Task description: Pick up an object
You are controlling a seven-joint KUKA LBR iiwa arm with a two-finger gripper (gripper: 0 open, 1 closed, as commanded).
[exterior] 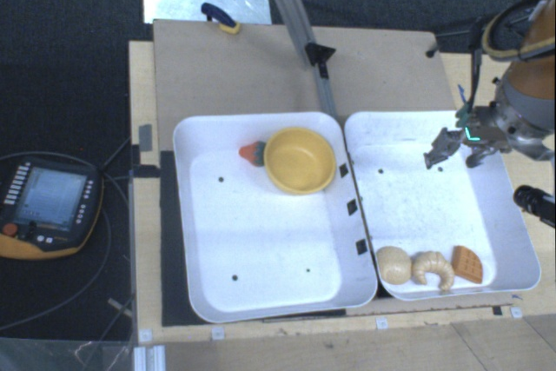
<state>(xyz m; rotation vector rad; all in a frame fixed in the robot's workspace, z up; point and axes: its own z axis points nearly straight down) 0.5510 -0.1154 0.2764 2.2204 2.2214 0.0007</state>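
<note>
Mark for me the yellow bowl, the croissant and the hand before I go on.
yellow bowl (300, 160): camera view, middle of its inside.
croissant (433, 268): camera view, middle of its curved body, right bin's near edge.
hand (458, 149): camera view, midway between its fingertips, over the right bin.

Gripper (458, 149) hangs over right bin (408, 204), upper right part, fingers spread, nothing between them. Along bin's near edge: pale roll (393, 264), croissant (433, 268), orange waffle (466, 263). Left bin (261, 265) holds yellow bowl (300, 160), small red-orange item (252, 154) touching it.
</note>
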